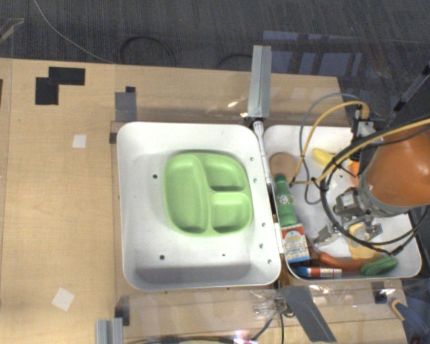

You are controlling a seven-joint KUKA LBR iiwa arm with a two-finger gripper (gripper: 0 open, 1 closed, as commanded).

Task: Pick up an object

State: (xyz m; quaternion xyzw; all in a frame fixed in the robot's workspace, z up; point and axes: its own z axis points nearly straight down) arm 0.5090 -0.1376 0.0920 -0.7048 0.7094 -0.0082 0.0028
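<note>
Gripper (352,219) hung low inside the right bin (413,264), near its middle; whether its fingers were spread or pressed together, I could not tell, and nothing was seen between them. Along this bin's left wall lay a green bottle (285,213) with a white and red label. A green divided tray (206,193) sat in the left bin (140,213).

Pale green divided plastic tray (206,193) in white left bin (140,199); green bottle with red-and-white label (288,221) in right bin (410,264); orange wrist band (405,169).
</note>
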